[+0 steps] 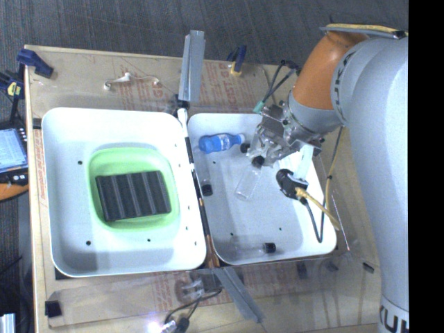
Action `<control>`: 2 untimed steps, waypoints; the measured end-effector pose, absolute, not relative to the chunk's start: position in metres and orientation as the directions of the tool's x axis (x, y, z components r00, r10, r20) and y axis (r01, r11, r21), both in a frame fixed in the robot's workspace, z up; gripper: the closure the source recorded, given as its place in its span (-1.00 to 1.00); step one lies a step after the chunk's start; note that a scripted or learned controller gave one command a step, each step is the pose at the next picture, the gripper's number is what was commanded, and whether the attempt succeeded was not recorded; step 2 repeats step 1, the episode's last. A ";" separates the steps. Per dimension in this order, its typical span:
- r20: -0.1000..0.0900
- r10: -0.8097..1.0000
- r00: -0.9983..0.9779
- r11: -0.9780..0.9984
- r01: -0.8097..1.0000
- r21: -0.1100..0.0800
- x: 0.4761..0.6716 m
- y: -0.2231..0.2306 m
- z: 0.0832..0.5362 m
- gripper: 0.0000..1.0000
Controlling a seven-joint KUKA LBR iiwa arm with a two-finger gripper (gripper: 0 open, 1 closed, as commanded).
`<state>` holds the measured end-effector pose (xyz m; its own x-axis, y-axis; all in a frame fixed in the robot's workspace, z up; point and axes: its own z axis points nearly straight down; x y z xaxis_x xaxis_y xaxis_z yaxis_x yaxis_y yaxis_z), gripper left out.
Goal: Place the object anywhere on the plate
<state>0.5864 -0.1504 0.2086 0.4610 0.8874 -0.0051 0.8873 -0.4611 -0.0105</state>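
Hand (261, 156) hangs over the right bin (236, 245) beside a blue bottle (220, 142); finger spacing cannot be told.

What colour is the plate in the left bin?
Light green, with a dark ribbed block on it; the camera view shows the plate clearly.

Background of the work area. A wooden bench (139, 89) with faint red print stands on dark grey ribbed carpet (139, 9). Blue clamps (35, 62) grip its far edge; a lit screen (12, 150) sits at far left.
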 end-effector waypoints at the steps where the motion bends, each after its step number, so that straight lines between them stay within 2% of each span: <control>1: -0.005 0.887 0.461 -0.461 0.887 -0.010 0.586 -0.150 0.209 -1.00; 2: -0.005 0.887 0.461 -0.461 0.887 -0.010 0.586 -0.150 0.209 -1.00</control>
